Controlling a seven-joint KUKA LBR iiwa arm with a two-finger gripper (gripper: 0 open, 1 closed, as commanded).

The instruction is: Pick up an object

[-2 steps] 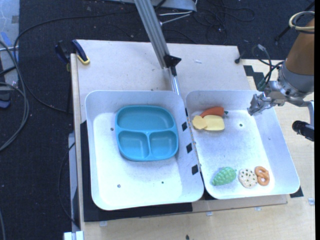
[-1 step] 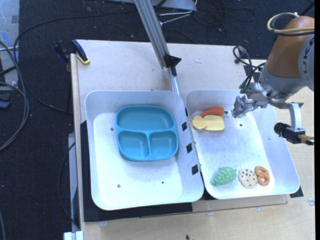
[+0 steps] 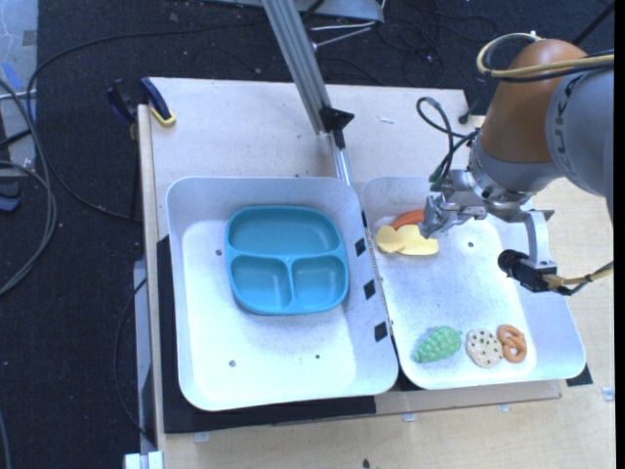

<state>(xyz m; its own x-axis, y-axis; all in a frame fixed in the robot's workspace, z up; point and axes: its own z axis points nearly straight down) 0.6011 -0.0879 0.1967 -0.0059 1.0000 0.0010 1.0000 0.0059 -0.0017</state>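
My gripper [image 3: 435, 221] hangs low over the back left of the right bin [image 3: 547, 355], directly above a small pile of toy food. The pile holds a yellow banana-like piece [image 3: 405, 245] and an orange-red piece [image 3: 407, 220] that the fingers partly cover. Whether anything sits between the fingers cannot be made out. Along the front of the same bin lie a green grape bunch [image 3: 437, 344], a cookie [image 3: 482, 347] and a pretzel [image 3: 512, 341].
The left bin [image 3: 195, 360] holds a blue divided plate [image 3: 287, 259]. A slanted metal pole [image 3: 303, 57] rises behind the bins. Cables and a black connector [image 3: 518, 267] dangle from the wrist over the right bin.
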